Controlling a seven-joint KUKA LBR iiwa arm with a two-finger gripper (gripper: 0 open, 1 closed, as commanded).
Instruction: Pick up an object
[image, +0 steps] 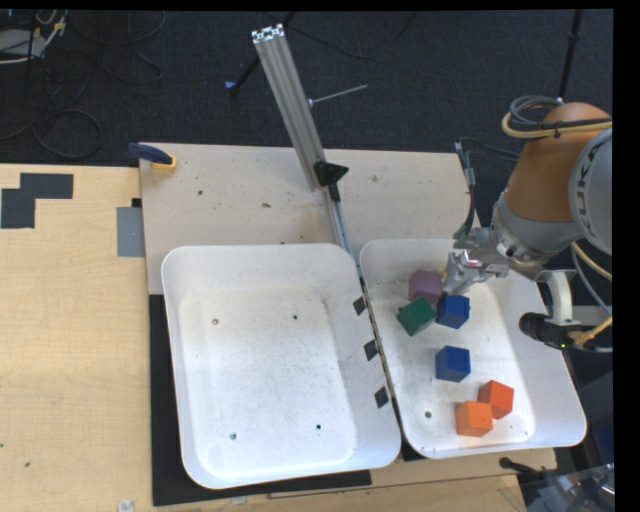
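- Two bins on my worktop; the left bin (260, 370) carries no blocks.
- In the right bin (540, 425), green block (415, 317), purple block (425, 284), blue block (453, 310) cluster.
- Jaws (462, 268) hover just above-right of that blue block; whether they are released or clenched, I cannot tell.

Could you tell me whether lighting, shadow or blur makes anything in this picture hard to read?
Camera view: light is even and the blocks are sharp, such as the green block; the white bins are bright but not blown out; the gripper is small and cluttered, so its fingers are unreadable.
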